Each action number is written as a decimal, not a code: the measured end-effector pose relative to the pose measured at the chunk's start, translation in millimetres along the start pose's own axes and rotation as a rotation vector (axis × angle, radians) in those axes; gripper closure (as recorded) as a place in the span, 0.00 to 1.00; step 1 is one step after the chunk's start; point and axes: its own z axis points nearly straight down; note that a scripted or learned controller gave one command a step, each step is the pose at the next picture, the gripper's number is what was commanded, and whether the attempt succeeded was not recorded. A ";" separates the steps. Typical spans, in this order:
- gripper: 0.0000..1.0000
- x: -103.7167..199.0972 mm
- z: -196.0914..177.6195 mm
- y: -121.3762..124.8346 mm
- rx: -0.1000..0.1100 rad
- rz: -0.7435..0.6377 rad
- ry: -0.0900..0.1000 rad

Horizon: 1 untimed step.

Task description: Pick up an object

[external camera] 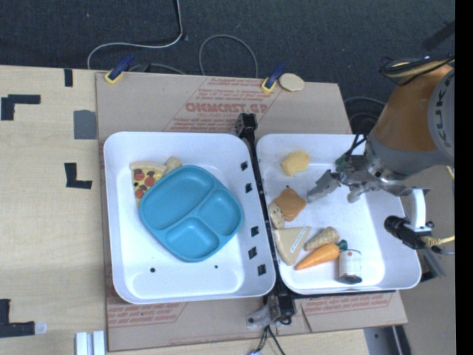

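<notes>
1. Two white bins are seen side by side: the left bin (118,220) in the middle of the frame, the right bin (384,272) toward the right.
2. In the left bin a blue tray (191,213) is placed, and a pizza slice (144,176) is partly covered by its upper left edge.
3. In the right bin several toy foods are found: a yellow piece (295,163) near the top, a brown bread (288,204) below it, a pale wedge (290,239), a carrot (319,256) touching a beige piece (321,237), and a small white can (348,265) at the lower right.
4. The arm (411,120) is reached in from the right of the frame, and the gripper (332,183) is held over the upper middle of the right bin, between the yellow piece and the bread, near both.
5. Nothing is seen between the fingers; whether they are spread or closed cannot be told at this angle.
6. The step in hand is judged to be the approach: no object is lifted yet.
7. For the next move, one object must be chosen, probably the bread or the yellow piece, the gripper must be centred above it, lowered, and closed on it.
</notes>
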 end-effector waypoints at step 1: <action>0.00 64.6 3.0 22.5 -0.001 -0.007 0.002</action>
